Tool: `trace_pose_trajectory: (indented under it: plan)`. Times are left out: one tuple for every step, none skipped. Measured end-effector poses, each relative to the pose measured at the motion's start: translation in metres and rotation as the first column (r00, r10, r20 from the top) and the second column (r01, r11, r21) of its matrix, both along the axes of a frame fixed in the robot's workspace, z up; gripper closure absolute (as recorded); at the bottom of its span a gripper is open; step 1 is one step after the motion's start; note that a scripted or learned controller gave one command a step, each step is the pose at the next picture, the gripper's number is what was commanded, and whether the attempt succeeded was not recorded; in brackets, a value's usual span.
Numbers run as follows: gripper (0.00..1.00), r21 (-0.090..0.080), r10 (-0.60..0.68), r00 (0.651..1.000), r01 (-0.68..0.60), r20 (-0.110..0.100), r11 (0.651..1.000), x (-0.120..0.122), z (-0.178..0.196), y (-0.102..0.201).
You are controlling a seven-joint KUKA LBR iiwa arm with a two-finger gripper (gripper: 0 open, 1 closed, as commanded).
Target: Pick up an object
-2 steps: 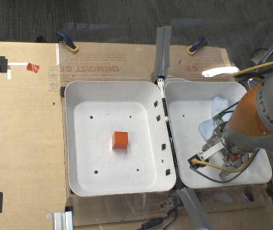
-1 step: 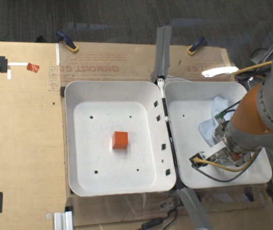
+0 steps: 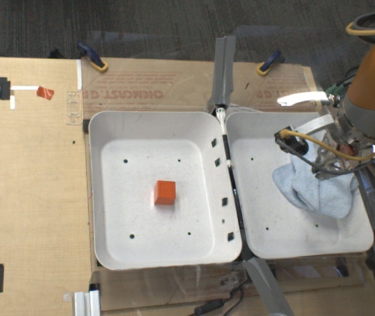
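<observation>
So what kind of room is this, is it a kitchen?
Probably a robot lab or workshop, not a kitchen: a robot arm reaches over two white bins, cardboard is clamped to the bench, and cables lie on carpet.

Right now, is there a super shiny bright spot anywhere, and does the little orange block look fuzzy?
In the camera view, a white glare patch shines on the cardboard behind the right bin; the orange block in the left bin looks fairly sharp, with a faint soft shadow beside it; the gripper over the blue cloth is cluttered and hard to make out.
</observation>
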State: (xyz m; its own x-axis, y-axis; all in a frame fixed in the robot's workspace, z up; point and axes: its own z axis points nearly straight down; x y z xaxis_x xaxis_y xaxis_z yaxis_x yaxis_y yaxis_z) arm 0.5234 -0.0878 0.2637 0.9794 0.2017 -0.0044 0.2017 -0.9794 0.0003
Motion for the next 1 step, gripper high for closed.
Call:
trace_pose_trajectory:
  plan:
    - [1.0,-0.001,0.001,1.0,-0.001,0.001,1.0,0.0018,0.0774,-0.0262]
